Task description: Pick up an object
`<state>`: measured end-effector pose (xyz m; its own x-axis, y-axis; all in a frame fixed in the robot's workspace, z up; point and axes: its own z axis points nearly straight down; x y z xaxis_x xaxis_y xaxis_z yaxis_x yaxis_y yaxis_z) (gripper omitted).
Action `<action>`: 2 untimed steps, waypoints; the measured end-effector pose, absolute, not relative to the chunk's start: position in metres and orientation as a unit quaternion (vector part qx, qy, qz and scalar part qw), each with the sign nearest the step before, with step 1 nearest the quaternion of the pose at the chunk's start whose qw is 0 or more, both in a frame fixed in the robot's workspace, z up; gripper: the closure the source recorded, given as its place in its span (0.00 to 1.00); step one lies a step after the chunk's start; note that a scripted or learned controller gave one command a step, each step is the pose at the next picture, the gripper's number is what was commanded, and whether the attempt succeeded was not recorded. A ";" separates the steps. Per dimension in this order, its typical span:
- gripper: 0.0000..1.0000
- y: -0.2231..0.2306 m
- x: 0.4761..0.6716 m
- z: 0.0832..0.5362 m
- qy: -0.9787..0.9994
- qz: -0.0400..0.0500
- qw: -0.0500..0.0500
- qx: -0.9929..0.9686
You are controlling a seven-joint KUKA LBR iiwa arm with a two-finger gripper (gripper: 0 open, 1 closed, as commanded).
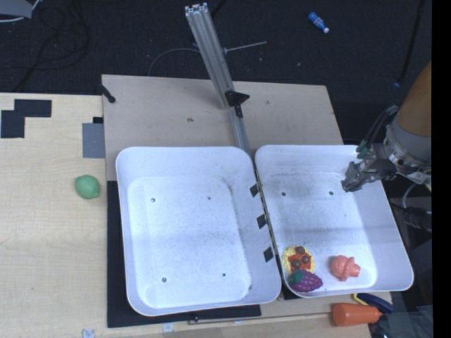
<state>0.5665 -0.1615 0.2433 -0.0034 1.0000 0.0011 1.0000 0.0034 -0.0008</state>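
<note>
Camera view: hand positioned over upper right edge of right bin; grip state not discernible, nothing seen between its tips. Pink toy and purple-and-yellow toy located near front wall of right bin, close together yet apart, well away from hand. Left bin placed alongside. Green ball rested on surface, left of bins. Orange object lay just outside right bin's front edge.
</note>
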 end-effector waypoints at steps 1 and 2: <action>1.00 -0.111 0.579 0.251 -0.708 0.000 0.000 -0.706; 1.00 -0.061 0.586 0.237 -0.708 0.000 0.001 -0.706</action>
<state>0.5865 -0.0607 0.2371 -0.0034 1.0000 0.0010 1.0000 0.0034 -0.0014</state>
